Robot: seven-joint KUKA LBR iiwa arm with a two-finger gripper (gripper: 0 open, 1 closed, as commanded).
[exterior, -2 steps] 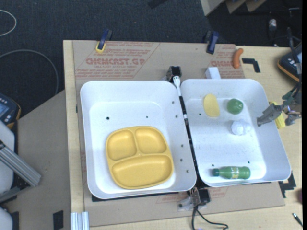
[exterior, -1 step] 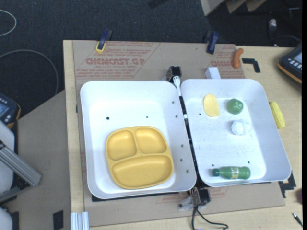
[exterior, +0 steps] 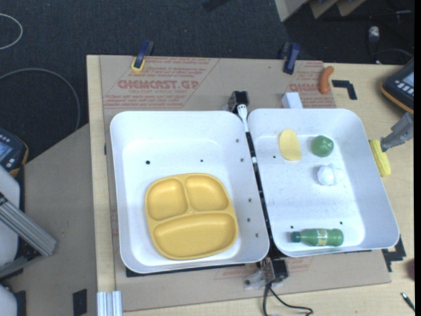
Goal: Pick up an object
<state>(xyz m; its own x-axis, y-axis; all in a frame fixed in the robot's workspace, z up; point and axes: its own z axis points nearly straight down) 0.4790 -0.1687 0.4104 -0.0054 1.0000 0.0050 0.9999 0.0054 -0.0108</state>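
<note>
- Since the green bottle [exterior: 318,237] lies flat against the right bin's [exterior: 375,209] lower wall, I expect it rolling away.
- I cannot tell the jaws' state.

White bins [exterior: 131,137] — yellow tray [exterior: 191,214], green bottle [exterior: 318,237].

Left bin [exterior: 125,176]: front half is taken up by a yellow divided tray [exterior: 191,214]; back half is left bare. Right bin [exterior: 368,209]: yellow piece [exterior: 289,144], green ball [exterior: 321,145] and white ball [exterior: 326,174] are grouped at the back, slightly apart; green bottle [exterior: 318,237] is laid along the front wall. Bare floor is left between them, and beside the divider [exterior: 253,170].
</note>
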